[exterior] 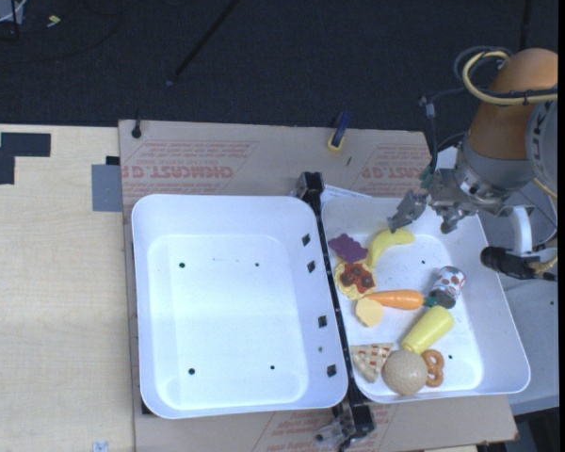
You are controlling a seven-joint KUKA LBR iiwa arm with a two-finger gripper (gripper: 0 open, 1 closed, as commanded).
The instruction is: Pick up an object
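I hold the claw (428, 212) above the far rim of the right white plastic bin (513, 347). Its two dark fingers are spread wide and nothing sits between them. One finger (402, 213) reaches toward the toys; the other (452, 217) points at bare bin floor.

Just below and inward of the claw lies the curved yellow plastic banana (390, 244), close to that finger; I cannot tell whether they touch. I judge it the likeliest target: nearest, and free on the side facing the claw.

Beyond the banana lie the purple plastic grape bunch (348, 248) and a red-and-yellow toy piece (355, 277), both close against the black divider (325, 290) between the bins. That edge leaves little finger room.

Further from the claw lie the orange plastic carrot (395, 299), a pale yellow disc (369, 312), a small silver-and-red can-like toy (446, 282) and the yellow plastic bottle (426, 329). They are packed near one another, so a descent there risks nudging neighbours.

Farthest, at the near rim, sit the pizza-slice toy (370, 358), the beige ball (405, 372) and the brown pretzel toy (434, 366), the ball touching the pretzel.

Open floor lies on the arm's side of this bin, giving room to approach. The left white plastic bin (151, 299) lies well apart across the divider on the brown cardboard-covered desk (217, 163).
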